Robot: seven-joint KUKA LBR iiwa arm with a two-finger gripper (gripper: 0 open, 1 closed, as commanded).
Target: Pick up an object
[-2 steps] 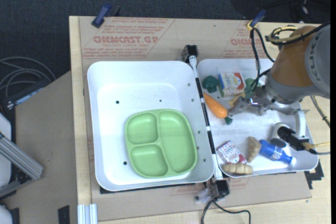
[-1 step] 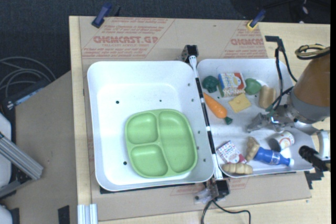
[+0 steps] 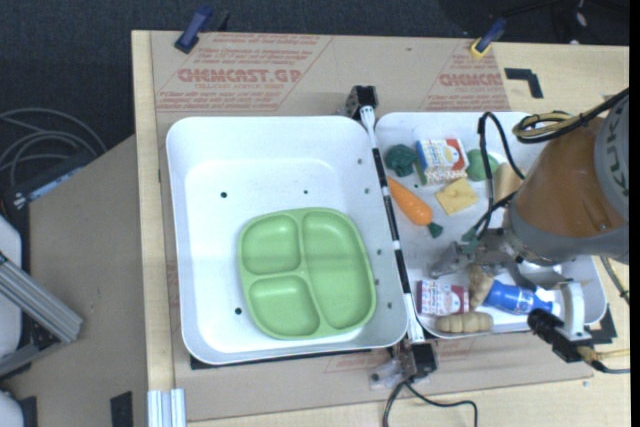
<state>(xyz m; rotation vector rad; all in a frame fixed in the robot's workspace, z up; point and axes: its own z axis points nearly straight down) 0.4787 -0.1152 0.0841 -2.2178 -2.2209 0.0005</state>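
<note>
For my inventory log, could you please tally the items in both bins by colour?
Green: 3, the divided plate, a dark lump, a piece
Orange: 1, toy carrot
Yellow: 1, cheese wedge
Red-and-white: 2, cartons
Blue: 1, tube
Tan: 1, peanut shape
Total: 9

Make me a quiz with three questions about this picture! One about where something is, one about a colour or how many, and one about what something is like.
1. Where is the plate?
A. left bin
B. right bin
C. on the floor

2. How many sections does the plate have?
A. two
B. three
C. five

3. How is the carrot placed?
A. standing upright
B. lying flat in the right bin
C. lying on the plate

Answers:
1. A, the green plate lies in the left bin.
2. B, ridges split it into two sections at the top and one at the bottom.
3. B, it lies on its side in the right bin, near the wall between the bins.
</note>
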